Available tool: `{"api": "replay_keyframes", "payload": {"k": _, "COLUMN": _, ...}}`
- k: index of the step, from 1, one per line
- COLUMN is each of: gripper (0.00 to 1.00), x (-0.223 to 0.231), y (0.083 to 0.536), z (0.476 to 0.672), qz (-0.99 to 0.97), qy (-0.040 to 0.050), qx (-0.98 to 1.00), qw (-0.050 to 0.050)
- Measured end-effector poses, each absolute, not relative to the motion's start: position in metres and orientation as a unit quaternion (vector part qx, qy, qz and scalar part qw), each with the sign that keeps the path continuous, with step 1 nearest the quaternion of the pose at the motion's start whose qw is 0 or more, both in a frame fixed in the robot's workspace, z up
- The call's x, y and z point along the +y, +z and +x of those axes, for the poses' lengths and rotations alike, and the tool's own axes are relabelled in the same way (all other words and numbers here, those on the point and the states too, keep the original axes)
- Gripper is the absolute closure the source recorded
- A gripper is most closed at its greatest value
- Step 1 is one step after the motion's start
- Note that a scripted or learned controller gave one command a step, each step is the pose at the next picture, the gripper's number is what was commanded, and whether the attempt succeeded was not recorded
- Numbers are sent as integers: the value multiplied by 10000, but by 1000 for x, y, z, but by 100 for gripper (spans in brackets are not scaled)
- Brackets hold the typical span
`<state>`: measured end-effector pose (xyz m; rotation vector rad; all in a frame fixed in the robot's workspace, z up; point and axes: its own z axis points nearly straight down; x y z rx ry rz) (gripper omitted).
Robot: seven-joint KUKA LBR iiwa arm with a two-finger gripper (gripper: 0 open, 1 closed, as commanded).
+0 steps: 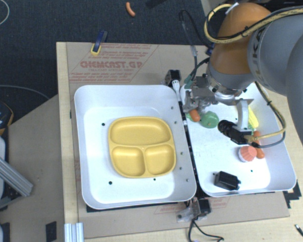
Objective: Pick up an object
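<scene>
Seen from above at a slant, two shallow white bins sit side by side on a brown board. The grey arm with its orange band reaches in from the right of the view. Its claw (195, 104) hangs over the far left corner of the right bin (272, 178), close to the wall shared with the left bin (88, 135). The arm's own body hides the claw from above, so whether it is wide or narrow cannot be told, and nothing can be seen held in it.

Six loose things lie in the right bin.
- One small orange piece (194, 116) lies just under the claw, on its near side.
- One green round piece (209, 120) lies just beside the small orange piece, a little right of the claw.
- One yellow strip (252, 119) lies farther right of the claw, partly hidden by the arm.
- One pinkish round piece (248, 154) lies well apart from the claw, toward the near right.
- One orange bit (261, 154) touches the pinkish round piece on its right.
- One black block (226, 180) lies farthest from the claw, by the near edge of the bin.

The left bin, to the left of the claw, holds one yellow plate (141, 146) with three compartments.

Two things lie outside the bins, both far to the upper left of the claw. One is a blue and yellow thing (98, 43) at the board's far edge. The other is an orange scrap (130, 9) on the dark floor.
</scene>
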<state>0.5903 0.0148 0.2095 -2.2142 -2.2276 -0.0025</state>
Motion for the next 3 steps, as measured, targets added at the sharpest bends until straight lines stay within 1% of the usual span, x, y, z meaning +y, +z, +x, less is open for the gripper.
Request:
{"api": "replay_keyframes", "payload": {"k": 1, "gripper": 100, "x": 71, "y": 231, "z": 601, "qz": -7046, "qy": -25, "qx": -7096, "qw": -8}}
{"api": "replay_keyframes", "payload": {"k": 2, "gripper": 100, "x": 85, "y": 215, "z": 599, "qz": -7065, "qy": 14, "qx": -7077, "qw": 15}}
{"api": "replay_keyframes", "payload": {"k": 3, "gripper": 100, "x": 70, "y": 226, "z": 605, "qz": -7075, "qy": -8, "qx": -7067, "qw": -12}}
